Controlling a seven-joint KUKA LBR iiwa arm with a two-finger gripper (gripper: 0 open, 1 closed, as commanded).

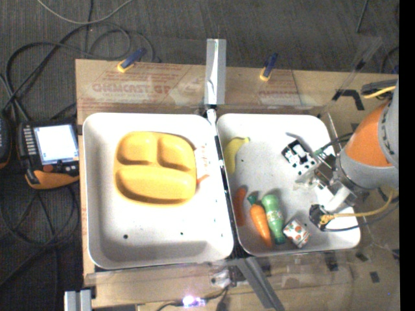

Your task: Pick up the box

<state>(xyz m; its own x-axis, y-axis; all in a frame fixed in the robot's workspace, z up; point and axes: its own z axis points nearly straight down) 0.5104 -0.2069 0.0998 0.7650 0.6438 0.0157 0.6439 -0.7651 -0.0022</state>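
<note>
The worktop (97, 83) carries two shallow white bins side by side. The left bin (104, 238) contains a yellow divided tray (155, 167), which lies flat in the upper middle of that bin. The right bin (266, 135) contains several items. A banana (233, 153) lies against the left wall near the top. A carrot (259, 222) and a green bottle (274, 218) lie side by side in the lower middle, touching along their length, with a reddish item (240, 206) just to their left. The box (296, 232), small and white with red and dark markings, lies near the lower edge of the right bin, just right of the bottle's lower end and tilted on the bin floor. The arm (373, 148) enters from the right, its orange band above the right rim of the bin. The gripper (298, 155) is positioned over the upper right part of the right bin, well above the box in the view and apart from it. Nothing is visible between its fingers; whether the jaws are wide or narrow cannot be told at this resolution. A cabled fitting (321, 216) on the wrist hangs near the box, to its right. A handheld pendant (52, 144) with a lit screen rests on the floor left of the worktop.
</note>
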